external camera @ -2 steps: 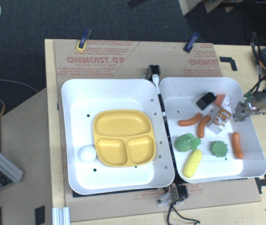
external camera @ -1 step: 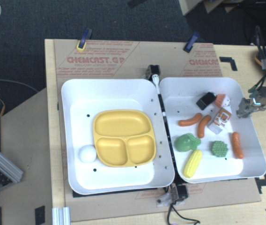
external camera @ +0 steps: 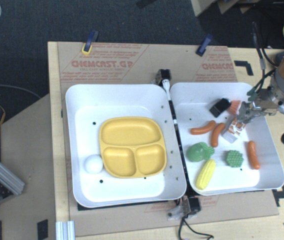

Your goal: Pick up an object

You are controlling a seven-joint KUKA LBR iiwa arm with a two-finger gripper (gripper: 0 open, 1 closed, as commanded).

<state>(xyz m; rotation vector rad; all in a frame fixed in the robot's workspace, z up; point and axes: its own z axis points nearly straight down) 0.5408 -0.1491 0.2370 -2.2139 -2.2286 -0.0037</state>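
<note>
Your claw (external camera: 238, 124) hangs over the right bin (external camera: 269, 176) by the black block (external camera: 220, 106) and sausages (external camera: 203, 129); you cannot tell its state.

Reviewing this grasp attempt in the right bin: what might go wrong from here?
1. The gripper sits among crowded items: the black block and two sausages lie close, so it may nudge neighbours or catch nothing.
2. The sausages look round and could roll away from a pinch.
</note>
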